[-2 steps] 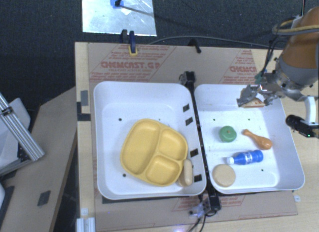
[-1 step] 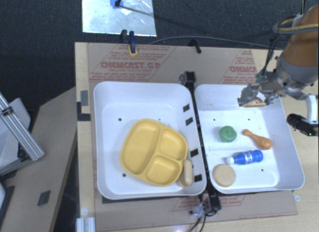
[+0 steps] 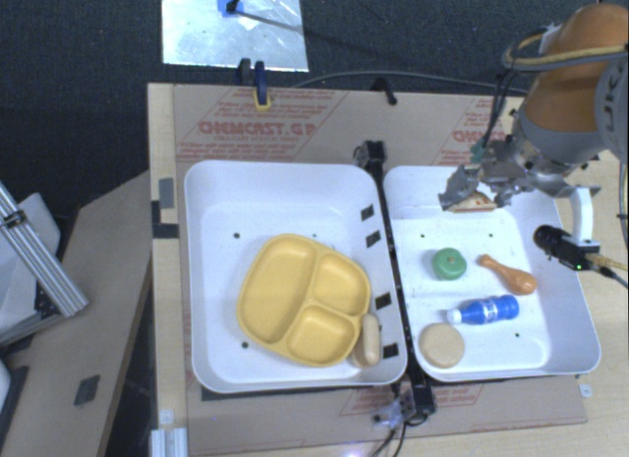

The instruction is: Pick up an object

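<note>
Looking down from the camera view, the green round thing sits near the middle of the right bin. Everything else is told from it.

Just to its right lies an orange-brown thing shaped like a drumstick. Below it and a bit right lies a blue bottle on its side, white cap pointing left. Further below it, near the front wall, lies a round tan disc. None of these touch the green round thing.

Above it, by the back wall, lies a brown flat piece. The gripper is right on top of that piece, and the grey arm comes down to it from the upper right. The gripper hides part of the piece. I cannot tell if the gripper is open or closed, or if it holds the piece.

Left of the green round thing, past the wall where the bins meet, is the left bin. It holds a yellow tray with three parts. A tan oval roll rests against the tray's lower right edge.

Counting: two bins, five things in the right one, two in the left one, one of each kind.
</note>
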